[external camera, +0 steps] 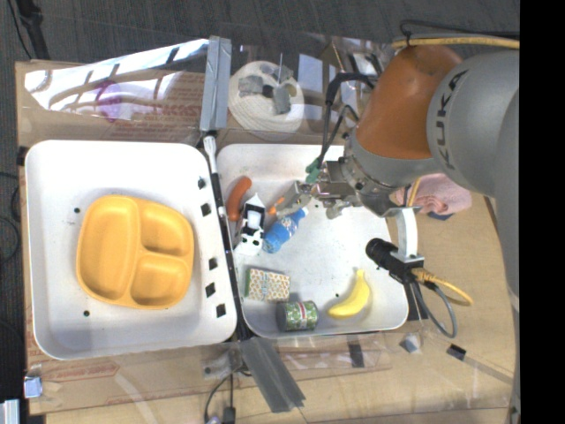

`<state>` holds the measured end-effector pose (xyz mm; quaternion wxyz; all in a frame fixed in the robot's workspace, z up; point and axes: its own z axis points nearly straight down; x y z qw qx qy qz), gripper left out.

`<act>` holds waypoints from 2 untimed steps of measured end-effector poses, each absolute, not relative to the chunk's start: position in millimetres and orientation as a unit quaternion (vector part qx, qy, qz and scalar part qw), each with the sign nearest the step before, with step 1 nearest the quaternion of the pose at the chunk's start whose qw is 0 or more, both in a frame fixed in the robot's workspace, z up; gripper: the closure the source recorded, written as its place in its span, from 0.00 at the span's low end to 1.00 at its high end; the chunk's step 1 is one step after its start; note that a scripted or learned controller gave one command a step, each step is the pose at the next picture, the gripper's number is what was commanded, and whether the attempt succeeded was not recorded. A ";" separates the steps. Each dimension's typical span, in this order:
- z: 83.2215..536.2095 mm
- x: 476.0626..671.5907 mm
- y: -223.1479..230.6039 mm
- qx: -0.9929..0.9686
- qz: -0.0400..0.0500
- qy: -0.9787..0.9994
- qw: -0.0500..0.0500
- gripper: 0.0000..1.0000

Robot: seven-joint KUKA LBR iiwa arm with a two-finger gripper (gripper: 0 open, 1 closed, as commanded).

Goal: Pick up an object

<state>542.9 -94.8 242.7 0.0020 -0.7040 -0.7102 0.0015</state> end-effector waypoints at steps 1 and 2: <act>149.5 579.9 -153.6 -0.707 0.002 -0.707 0.002 0.00; 105.1 607.9 -146.0 -0.681 0.001 -0.732 0.000 0.00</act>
